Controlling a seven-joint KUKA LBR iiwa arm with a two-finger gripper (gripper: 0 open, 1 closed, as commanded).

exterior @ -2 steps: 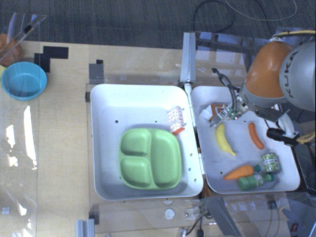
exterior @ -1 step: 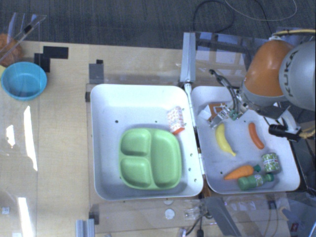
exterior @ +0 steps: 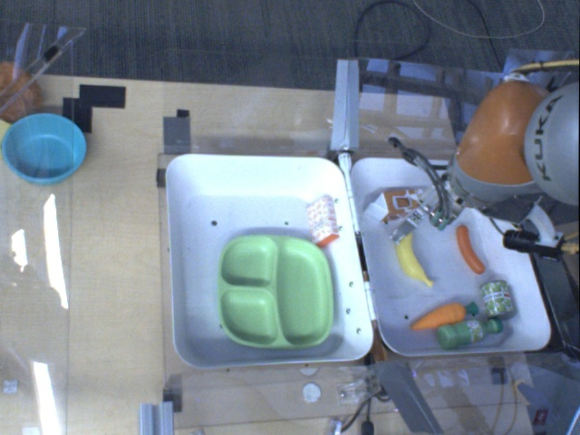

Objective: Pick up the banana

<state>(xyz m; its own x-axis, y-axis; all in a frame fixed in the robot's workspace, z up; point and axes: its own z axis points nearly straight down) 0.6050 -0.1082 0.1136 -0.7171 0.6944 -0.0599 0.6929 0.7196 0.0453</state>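
Camera view | right bin (exterior: 535,329): green bottle (exterior: 467,333), carrot (exterior: 440,316) and small can (exterior: 497,298) nearest | banana (exterior: 413,260) mid-bin, lying free, sausage (exterior: 469,248) to its right | hand (exterior: 410,227) just above banana's upper end, finger spread unclear | left bin (exterior: 190,243): green divided plate (exterior: 275,290).

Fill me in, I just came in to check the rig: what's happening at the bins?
The KUKA arm reaches in from the right over the right bin, its hand low beside the upper end of the banana. The banana lies on the bin floor, not lifted. Around it lie a small sausage, a carrot, a green bottle and a small can. The left bin holds a green divided plate and a small packet.
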